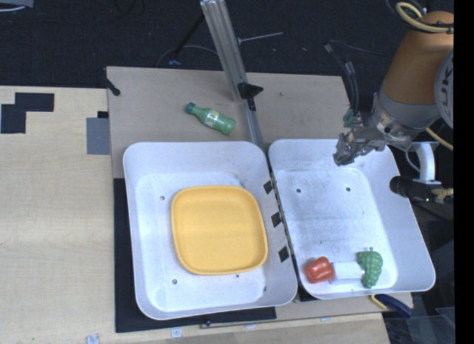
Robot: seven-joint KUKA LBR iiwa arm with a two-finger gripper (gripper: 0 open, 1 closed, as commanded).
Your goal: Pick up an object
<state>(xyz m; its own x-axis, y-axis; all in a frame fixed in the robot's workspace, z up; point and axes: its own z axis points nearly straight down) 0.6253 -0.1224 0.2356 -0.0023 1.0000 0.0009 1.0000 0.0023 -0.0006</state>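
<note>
**Arm parked over the far edge of the right bin, toys sitting at the near edge**

Nearest the camera, in the right bin (400, 239), there's a little red pepper toy (319, 269) and a green broccoli-looking toy (370, 266) with a small white piece (345, 271) lying between them, all tucked along the near rim. The left bin (141, 209) has a yellow square plate (219, 229) lying flat pretty much in its middle. Further back, the gripper (351, 147) hangs over the far rim of the right bin, well apart from the toys, nothing between its fingers as far as I can see; whether the claw is released or clenched, I honestly can't tell from this angle. Beyond the bins, a green bottle (211, 118) lies on its side on the bench (148, 105), just left of a slanted aluminium rail (228, 46).
</note>
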